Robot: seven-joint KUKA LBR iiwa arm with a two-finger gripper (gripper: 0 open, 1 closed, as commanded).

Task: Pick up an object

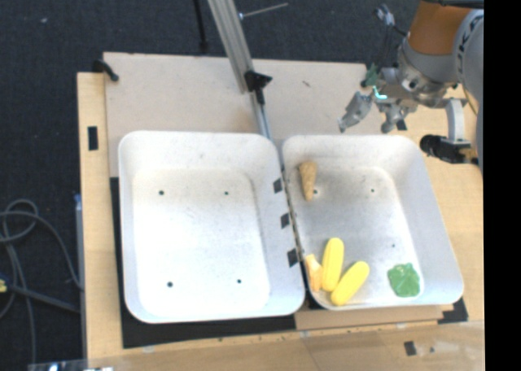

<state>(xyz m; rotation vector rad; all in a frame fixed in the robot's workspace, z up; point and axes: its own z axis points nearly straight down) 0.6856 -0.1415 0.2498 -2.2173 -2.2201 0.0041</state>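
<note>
1. Gripper (373,114) hangs above the far rim of the right bin (423,168), two fingers spread apart, nothing between them. Arm (440,11) enters from the right, orange band showing above the wrist.

2. Candidates all sit in the right bin: a tan cone-shaped piece (308,178) near the left wall at the far end; two yellow pieces (340,270) touching each other at the near rim; a small orange piece (313,268) wedged against the near-left wall; a green lump (404,280) at the near-right corner. Left bin (203,223) holds no objects that I can make out.

3. Risks, judged from the layout:
   - Yellow pair lie touching; fingers closing on one would likely push or drag the other, or pinch both and drop them.
   - Orange piece and cone sit close to the dividing wall; a finger could land on the rim instead of beside the object.
   - Green lump looks low and irregular, hugging the corner slope; fingers may slide over it.
   - Slanted metal post (236,32) stands behind the bins; a wide swing toward the left could meet it.

4. Writing: no brands, labels or legible text anywhere; black marks on the bench edges are too small to read.
</note>
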